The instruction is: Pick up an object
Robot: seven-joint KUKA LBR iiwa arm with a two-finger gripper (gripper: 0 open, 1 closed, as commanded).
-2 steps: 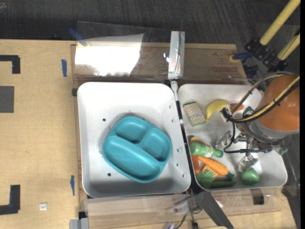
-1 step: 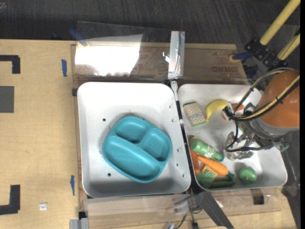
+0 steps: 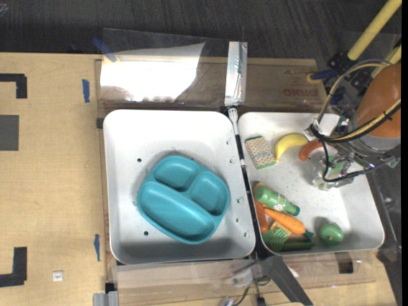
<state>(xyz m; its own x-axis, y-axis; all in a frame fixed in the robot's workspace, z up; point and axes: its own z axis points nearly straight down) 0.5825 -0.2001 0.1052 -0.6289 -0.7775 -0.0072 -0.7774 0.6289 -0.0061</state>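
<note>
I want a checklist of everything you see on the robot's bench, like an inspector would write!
Surface: wooden bench bearing two white bins, left bin and right bin.
Job's things: in the right bin, banana, carrot, green bottle, small green fruit, checkered block, reddish piece.
Clutter: teal divided plate in the left bin.
Grippers: pincer above the right bin's upper right; nothing seen between its fingers.
Cables: black and yellow cables looping by the arm.
Surroundings: dark carpet; clear plastic sheet.
</note>
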